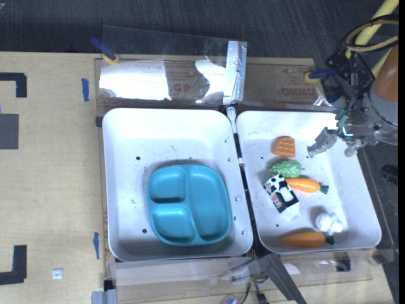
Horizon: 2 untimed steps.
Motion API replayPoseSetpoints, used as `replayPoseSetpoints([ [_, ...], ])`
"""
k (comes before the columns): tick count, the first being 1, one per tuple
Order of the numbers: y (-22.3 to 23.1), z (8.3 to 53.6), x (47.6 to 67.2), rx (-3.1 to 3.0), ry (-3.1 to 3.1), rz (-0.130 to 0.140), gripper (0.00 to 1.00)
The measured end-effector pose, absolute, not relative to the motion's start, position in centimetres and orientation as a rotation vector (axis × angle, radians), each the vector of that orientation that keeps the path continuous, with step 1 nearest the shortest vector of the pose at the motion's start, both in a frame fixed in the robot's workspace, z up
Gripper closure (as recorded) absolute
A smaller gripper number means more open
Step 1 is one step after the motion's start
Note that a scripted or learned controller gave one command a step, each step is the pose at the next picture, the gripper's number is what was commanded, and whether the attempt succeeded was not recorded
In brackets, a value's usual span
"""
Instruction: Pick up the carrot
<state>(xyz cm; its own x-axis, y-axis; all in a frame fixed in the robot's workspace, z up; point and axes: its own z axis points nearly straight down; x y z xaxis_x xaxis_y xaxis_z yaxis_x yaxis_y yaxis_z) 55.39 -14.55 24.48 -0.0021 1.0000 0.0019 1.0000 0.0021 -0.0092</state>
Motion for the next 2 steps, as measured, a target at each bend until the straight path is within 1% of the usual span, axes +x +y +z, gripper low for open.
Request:
replayPoseSetpoints([
  [1, -14.9, 10.9, 55.1, -2.093, -2.337, 0.004, 0.00],
  [2, -17.0, 8.6, 53.8, -2.103, -2.339, -0.004, 0.00],
])
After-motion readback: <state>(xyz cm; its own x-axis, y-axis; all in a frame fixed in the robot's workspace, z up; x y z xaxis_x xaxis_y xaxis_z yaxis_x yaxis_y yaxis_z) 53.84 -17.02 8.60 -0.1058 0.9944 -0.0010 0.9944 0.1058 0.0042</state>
